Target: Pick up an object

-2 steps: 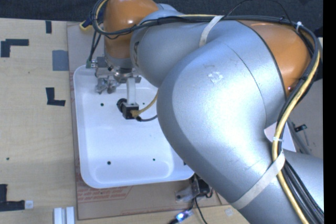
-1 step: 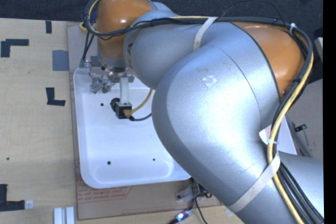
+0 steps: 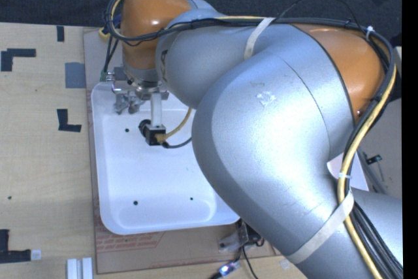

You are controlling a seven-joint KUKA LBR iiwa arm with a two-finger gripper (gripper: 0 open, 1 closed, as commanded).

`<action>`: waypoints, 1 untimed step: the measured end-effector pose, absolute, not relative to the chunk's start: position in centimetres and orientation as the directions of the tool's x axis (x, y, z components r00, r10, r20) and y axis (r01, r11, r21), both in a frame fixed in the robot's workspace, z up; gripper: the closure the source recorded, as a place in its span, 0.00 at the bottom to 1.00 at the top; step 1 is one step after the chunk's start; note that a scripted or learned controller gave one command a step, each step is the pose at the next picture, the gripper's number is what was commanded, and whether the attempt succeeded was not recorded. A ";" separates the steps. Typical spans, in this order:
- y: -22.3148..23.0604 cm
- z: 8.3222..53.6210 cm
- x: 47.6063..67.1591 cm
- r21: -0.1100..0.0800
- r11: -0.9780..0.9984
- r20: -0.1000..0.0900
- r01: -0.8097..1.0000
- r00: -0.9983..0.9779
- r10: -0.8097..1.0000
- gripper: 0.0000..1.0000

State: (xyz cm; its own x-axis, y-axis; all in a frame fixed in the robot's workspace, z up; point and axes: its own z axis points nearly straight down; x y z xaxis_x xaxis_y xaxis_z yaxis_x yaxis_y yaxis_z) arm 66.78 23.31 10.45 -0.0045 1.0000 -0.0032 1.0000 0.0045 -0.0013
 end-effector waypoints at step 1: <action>21.7 8.2 63.2 -0.007 0.000 -0.003 1.000 0.000 1.000 1.00</action>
